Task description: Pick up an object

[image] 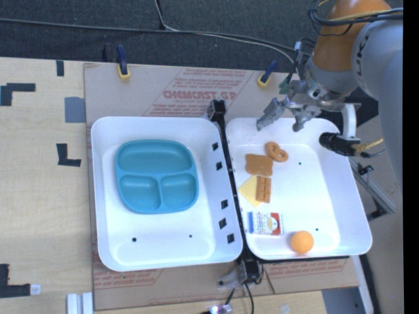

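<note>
Fingers (287, 116) spread open w/ nothing between them, hovering over the back edge of the right bin (340, 195). Pretzel (277, 152) sits just below, near crackers (259, 165), cheese (251, 190), small carton (264, 224) & orange ball (302, 242). Blue tray (157, 176) in left bin (105, 234).

right bin's (340, 195) right half open, food (260, 175) left

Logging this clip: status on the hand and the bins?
Hand open, holding nothing, above right bin's far edge. Pretzel nearest below it. Nothing in the way.
</note>
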{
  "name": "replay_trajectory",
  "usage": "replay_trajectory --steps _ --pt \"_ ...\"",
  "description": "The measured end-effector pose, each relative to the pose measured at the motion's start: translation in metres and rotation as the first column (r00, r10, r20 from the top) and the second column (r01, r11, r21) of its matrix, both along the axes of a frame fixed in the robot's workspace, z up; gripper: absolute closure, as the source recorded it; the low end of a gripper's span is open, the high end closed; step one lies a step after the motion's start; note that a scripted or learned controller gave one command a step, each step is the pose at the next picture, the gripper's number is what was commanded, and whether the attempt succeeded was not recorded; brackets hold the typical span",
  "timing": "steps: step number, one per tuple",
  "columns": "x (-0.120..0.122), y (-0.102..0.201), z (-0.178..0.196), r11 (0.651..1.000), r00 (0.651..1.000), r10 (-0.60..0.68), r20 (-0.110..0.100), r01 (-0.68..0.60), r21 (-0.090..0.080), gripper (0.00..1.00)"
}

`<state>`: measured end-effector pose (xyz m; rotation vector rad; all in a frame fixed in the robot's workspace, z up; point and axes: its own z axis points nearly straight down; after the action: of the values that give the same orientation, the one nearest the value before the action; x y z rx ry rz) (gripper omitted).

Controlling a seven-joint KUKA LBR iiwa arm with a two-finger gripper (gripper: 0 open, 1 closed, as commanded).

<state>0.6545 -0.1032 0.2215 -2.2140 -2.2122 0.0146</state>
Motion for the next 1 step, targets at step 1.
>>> replay_trajectory --steps 1 --pt "0.0027 0.0001 0.0085 1.000 1.000 0.003 0.014 -0.003 -0.002 0.00"
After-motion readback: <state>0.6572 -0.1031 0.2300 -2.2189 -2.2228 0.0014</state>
